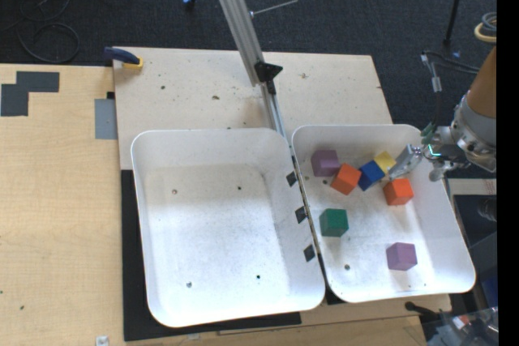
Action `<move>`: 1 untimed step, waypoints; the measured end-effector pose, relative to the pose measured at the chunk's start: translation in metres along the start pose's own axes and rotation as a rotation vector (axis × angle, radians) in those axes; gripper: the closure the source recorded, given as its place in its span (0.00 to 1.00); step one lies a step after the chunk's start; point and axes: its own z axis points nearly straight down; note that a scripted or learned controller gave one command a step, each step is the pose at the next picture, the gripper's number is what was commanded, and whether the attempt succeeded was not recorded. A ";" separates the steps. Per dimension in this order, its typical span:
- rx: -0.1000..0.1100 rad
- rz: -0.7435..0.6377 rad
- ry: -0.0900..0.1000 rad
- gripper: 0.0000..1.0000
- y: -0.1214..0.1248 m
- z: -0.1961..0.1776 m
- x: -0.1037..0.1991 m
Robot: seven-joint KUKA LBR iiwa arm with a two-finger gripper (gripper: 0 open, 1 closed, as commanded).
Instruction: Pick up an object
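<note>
The right bin [454,239] holds several small blocks. A purple block [325,162], an orange block [345,178], a blue block [371,174] and a yellow block [385,161] lie in a row near its back. A second orange block [397,192] sits just right of them. A green block [333,221] and another purple block [401,255] lie nearer the front. My gripper [410,160] reaches in from the right, low over the bin's back right part, its tip beside the yellow block and above the second orange block. I see no block lifted.
The left bin [162,174] stands beside the right one, with black clips [301,213] along the shared rim. A slanted aluminium post [241,20] rises behind the bins. A blue and yellow clamp [123,57] lies at the bench's back left.
</note>
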 end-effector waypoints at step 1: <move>-0.004 0.000 -0.001 0.00 0.001 -0.002 0.000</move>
